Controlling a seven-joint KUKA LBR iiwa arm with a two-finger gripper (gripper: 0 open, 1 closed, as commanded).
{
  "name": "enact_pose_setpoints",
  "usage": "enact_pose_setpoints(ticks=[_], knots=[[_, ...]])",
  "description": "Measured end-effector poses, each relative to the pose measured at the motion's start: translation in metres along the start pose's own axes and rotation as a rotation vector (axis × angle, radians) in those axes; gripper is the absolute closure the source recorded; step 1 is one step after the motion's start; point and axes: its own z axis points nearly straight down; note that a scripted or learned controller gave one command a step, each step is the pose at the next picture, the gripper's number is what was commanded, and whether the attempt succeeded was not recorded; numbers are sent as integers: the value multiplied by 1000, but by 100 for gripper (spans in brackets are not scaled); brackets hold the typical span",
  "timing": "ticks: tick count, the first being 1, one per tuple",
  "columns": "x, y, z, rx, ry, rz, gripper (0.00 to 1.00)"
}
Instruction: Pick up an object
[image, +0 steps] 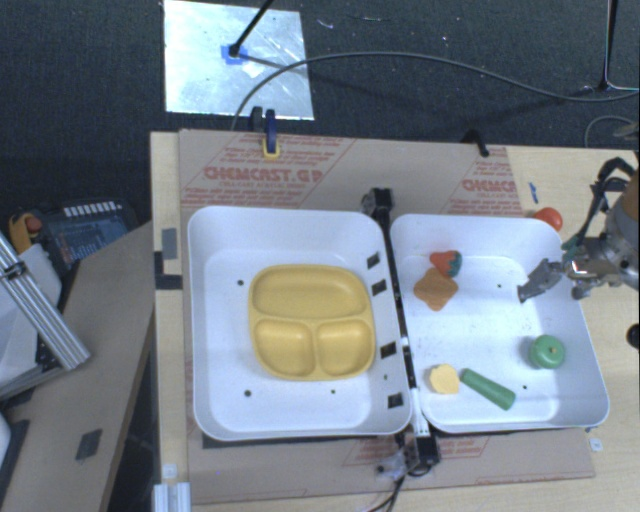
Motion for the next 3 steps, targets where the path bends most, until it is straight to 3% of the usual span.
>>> enact_pose_setpoints(ticks=[1,3], knots=[[1,3,-7,-12,-3,-4,0],[-2,11,93,-10,-2,-3,0]])
